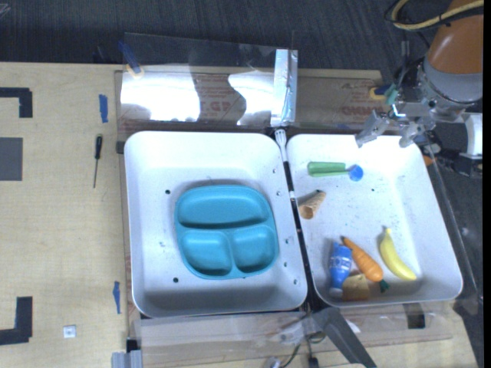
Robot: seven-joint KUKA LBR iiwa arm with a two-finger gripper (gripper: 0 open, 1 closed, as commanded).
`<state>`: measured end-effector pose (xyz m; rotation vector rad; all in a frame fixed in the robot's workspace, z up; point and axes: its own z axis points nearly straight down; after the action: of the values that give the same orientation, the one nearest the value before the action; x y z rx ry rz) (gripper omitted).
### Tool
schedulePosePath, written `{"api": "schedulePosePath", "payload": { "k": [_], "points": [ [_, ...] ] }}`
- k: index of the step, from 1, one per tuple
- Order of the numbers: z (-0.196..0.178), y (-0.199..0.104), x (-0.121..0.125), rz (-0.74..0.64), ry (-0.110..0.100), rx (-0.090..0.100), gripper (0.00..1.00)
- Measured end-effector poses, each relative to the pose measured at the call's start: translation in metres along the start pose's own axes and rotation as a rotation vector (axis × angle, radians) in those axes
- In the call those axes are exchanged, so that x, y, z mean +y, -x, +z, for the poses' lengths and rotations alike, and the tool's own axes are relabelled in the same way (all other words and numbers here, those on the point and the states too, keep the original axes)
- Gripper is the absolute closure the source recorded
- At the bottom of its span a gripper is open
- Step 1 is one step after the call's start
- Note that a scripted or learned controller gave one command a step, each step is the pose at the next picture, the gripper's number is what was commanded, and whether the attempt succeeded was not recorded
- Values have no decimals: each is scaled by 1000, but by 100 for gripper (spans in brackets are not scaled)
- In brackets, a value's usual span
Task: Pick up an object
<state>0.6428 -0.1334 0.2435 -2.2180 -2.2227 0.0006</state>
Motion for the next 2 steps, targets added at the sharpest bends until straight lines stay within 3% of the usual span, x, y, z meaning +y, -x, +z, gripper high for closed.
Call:
{"api": "schedulePosePath", "payload": {
  "k": [1,2],
  "points": [
    [148,-23,-39,-39,-6,1,0],
    [156,10,-109,-123,6,-4,0]
  ]
}}
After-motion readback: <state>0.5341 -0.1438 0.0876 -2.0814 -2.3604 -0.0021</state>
